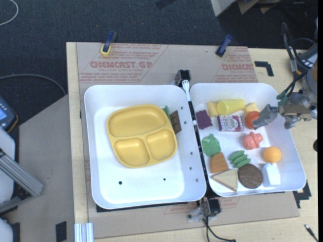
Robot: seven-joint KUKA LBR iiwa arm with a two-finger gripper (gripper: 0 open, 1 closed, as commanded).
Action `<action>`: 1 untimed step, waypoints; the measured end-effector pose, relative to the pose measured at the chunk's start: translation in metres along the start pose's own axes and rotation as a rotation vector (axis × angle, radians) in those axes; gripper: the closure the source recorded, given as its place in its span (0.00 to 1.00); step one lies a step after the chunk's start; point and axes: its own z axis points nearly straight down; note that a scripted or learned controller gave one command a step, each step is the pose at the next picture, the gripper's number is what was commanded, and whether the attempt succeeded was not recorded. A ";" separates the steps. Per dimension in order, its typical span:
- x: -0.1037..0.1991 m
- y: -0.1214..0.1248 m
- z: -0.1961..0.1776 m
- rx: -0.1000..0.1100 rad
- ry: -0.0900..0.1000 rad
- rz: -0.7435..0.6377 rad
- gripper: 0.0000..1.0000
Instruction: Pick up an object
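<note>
The right bin (pixel 287 183) holds several toy foods: a yellow piece (pixel 229 106), a purple block (pixel 203 119), a red and white carton (pixel 230 123), a red tomato (pixel 252 119), a pink piece (pixel 252 140), an orange (pixel 272 154), a green leafy piece (pixel 211 145) and a brown cookie (pixel 250 176). My gripper (pixel 276 121) hangs over the bin's right side, just right of the tomato. It is open, and one finger (pixel 267 115) points down-left toward the tomato. Nothing sits between the fingers.
The left bin (pixel 101 185) holds a yellow divided plate (pixel 143 135), with a small brown block (pixel 175 121) against its right rim. A tan wedge (pixel 227 179), a white block (pixel 271 174) and a green pod (pixel 238 158) lie near the right bin's front.
</note>
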 end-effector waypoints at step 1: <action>0.000 0.002 -0.005 -0.010 -0.002 -0.002 0.00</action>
